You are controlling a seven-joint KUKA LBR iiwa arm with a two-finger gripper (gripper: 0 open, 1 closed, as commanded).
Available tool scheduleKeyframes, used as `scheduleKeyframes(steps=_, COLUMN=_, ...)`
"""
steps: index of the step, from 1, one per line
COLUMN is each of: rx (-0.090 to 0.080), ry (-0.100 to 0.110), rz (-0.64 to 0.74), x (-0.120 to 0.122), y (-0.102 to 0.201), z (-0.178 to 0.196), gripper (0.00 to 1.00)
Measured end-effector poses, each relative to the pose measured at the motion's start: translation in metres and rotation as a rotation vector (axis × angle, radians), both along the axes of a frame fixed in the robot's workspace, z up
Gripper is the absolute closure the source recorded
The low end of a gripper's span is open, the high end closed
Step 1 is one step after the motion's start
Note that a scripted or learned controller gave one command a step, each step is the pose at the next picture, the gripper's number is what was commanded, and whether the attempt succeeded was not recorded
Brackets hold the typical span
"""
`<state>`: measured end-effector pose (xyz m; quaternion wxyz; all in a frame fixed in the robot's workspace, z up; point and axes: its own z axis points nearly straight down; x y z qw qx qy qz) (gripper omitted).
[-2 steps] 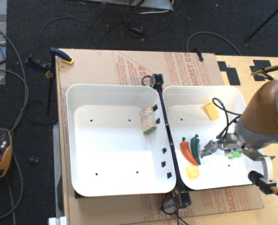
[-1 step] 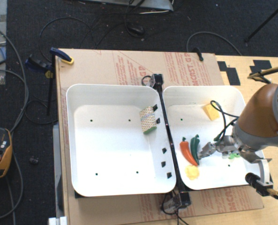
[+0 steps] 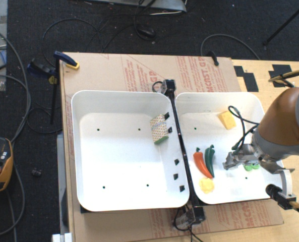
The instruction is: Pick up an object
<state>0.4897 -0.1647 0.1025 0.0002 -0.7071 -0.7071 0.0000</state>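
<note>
Here we see the gripper [image 3: 236, 161] low in the right bin [image 3: 250, 101], by the green pepper [image 3: 210, 156], red pepper [image 3: 203, 164] and a green bit [image 3: 249, 167], and we cannot tell how it stands

Arm [image 3: 283, 127] bent low — end effector [image 3: 233, 161] down

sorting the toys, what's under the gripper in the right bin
A small green thing pokes out beneath the gripper, lying on the floor of the right bin. The gripper and arm cover most of it, so its shape and anything else below stay hidden.
</note>
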Motion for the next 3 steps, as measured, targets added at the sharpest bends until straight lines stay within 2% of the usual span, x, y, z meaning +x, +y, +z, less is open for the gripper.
scheduleKeyframes(steps=1, rx=-0.001, ry=-0.004, rz=0.000, x=-0.008, y=0.001, z=0.055, gripper=1.00)
scheduleKeyframes(steps=3, rx=-0.001, ry=-0.005, rz=0.001, x=-0.008, y=0.006, z=0.168, gripper=1.00)
